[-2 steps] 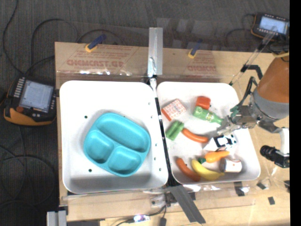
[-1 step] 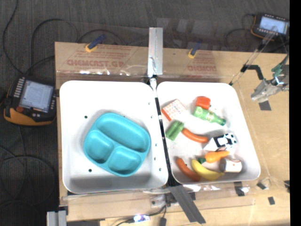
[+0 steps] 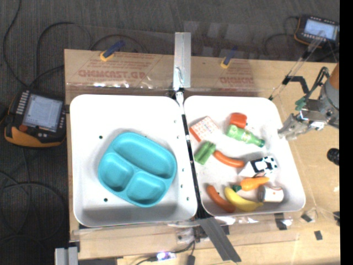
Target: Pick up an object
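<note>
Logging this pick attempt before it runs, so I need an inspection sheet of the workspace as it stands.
Surface: wooden bench bearing two white bins side by side.
Job's things: right bin holds a green bottle, banana, carrot, orange sausage, green block, red-patterned box, black-and-white toy.
Clutter: left bin holds a teal divided plate.
Grippers: gripper beside the right bin's right rim, outside it; holds nothing visible.
Cables: black cables on the floor at left.
Surroundings: pendant left, another top right; grey carpet.
</note>
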You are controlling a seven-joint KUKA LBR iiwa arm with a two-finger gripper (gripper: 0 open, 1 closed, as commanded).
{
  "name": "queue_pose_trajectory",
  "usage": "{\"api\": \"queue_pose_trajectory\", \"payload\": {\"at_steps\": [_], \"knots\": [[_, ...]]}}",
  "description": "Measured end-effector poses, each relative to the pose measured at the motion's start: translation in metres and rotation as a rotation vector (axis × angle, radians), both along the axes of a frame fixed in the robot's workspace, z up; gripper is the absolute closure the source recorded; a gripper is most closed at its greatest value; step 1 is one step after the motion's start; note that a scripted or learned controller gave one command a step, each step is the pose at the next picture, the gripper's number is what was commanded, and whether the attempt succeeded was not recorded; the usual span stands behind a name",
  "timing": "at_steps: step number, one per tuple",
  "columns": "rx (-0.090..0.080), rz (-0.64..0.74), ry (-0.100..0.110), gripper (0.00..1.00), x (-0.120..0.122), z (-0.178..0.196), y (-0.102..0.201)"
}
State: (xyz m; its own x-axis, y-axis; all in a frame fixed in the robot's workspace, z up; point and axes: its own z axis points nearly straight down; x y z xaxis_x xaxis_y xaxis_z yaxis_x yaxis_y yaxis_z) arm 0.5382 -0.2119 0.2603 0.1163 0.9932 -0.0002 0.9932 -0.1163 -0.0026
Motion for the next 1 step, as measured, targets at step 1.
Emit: {"api": "queue_pose_trajectory", "payload": {"at_steps": [1], "knots": [[0.0, 0.008, -0.001, 1.0, 0.0752, 0.0168, -0.0052]]}}
